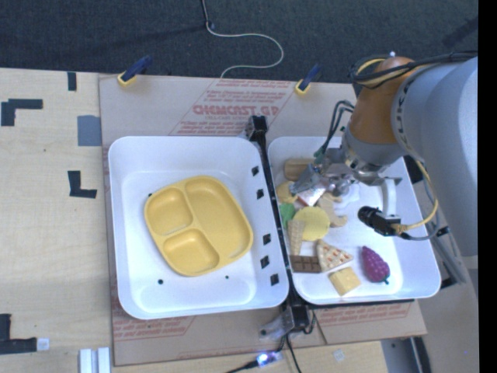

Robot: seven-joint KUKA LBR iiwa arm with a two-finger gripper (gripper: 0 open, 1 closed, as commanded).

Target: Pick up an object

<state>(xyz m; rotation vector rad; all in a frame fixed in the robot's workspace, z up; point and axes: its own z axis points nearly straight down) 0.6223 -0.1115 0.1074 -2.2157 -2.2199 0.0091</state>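
Beneath both bins [124,208], brown cardboard [233,111] reads "CHEMCAST GP" in red.

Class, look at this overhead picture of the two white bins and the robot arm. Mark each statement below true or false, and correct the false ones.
1. The yellow divided plastic tray lies in the left white bin. True.
2. The purple toy grape bunch lies on the divided tray. False: it lies in the right white bin, near its front right corner.
3. The gripper is over the right bin. True.
4. The arm carries a blue band above its wrist. False: the band is orange.
5. The toy pizza slice lies in the right bin. True.
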